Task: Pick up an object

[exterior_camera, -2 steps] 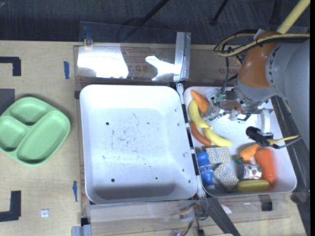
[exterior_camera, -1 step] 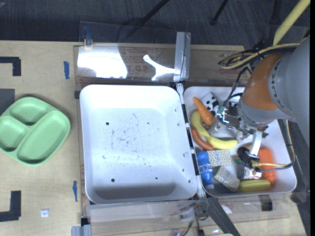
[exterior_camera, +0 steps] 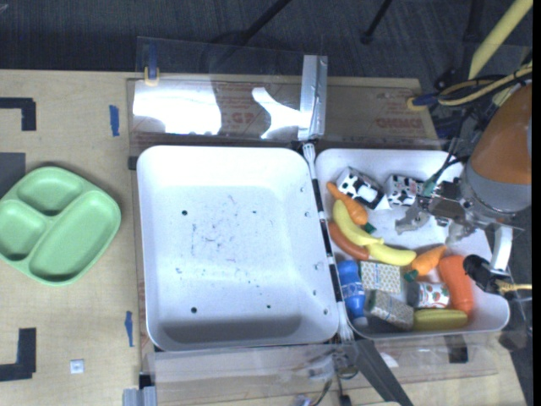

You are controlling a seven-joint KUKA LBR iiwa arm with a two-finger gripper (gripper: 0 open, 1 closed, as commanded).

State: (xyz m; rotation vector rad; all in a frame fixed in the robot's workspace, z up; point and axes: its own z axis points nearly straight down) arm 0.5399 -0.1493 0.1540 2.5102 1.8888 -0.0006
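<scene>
The right bin (exterior_camera: 423,161) holds a crowded pile of toy food. A yellow banana (exterior_camera: 372,242) lies across its middle on an orange sausage-like piece (exterior_camera: 345,242). A black-and-white cow toy (exterior_camera: 359,189) and a similar spotted piece (exterior_camera: 399,191) sit at the back. A blue bottle (exterior_camera: 351,282), patterned boxes (exterior_camera: 385,276), a red-and-white can (exterior_camera: 433,294), an orange carrot (exterior_camera: 459,282) and a yellow-green pickle (exterior_camera: 439,317) fill the front. My gripper (exterior_camera: 421,214) hangs low over the bin's middle right, just above the banana's right end, with nothing seen held.
The left bin (exterior_camera: 228,163) stands beside it, sharing a middle wall. A green divided plate (exterior_camera: 55,225) rests on the bench at far left. A clear plastic panel (exterior_camera: 220,108) stands behind the bins. Cables and the arm's orange band (exterior_camera: 507,142) crowd the right side.
</scene>
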